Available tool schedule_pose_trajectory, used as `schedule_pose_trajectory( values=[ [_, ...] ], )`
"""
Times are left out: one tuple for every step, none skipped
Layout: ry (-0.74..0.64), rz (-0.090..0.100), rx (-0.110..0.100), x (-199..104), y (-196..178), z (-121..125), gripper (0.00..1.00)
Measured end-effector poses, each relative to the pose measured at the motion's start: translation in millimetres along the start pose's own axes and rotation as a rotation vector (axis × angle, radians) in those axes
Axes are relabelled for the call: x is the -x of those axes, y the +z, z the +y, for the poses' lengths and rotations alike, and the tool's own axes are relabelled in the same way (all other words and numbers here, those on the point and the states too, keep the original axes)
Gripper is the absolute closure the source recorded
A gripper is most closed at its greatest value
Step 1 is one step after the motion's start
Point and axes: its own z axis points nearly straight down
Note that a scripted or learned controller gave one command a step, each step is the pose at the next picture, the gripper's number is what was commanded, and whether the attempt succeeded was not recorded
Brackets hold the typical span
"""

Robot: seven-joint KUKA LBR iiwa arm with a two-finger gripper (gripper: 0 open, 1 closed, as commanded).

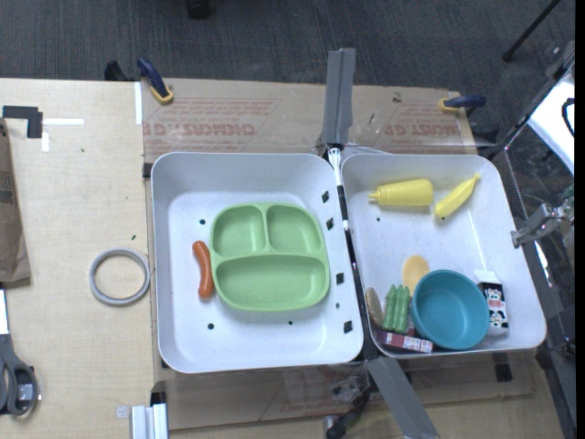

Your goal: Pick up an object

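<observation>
- Camera view: wooden bench (73, 199) over dark carpet (274, 16); a tape ring (120, 275) lies near its left edge.
- Left bin (174, 337): green divided plate (270, 256) at centre, orange sausage (204, 269) touching its left rim.
- Right bin (521, 208): yellow bottle (402, 194) and banana (456, 197) near the far wall; blue bowl (450, 308) towards the near right corner.

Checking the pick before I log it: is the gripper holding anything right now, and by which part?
Nothing is seen held. The bottle, banana and bowl lie in the right bin; the tray and sausage in the left bin.
</observation>
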Motion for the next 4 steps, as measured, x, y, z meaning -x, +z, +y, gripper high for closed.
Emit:
schedule_pose_trajectory(
  values=[
    [0.254,0.003,0.005,-1.5,141.2,39.3,0.0],
    [0.103,0.0,0.004,-74.8,199.3,26.5,0.0],
    [-0.294,-0.005,0.025,-109.2,192.8,0.7,0.0],
    [-0.292,0.002,0.017,-109.3,186.2,0.4,1.0]
  ],
)
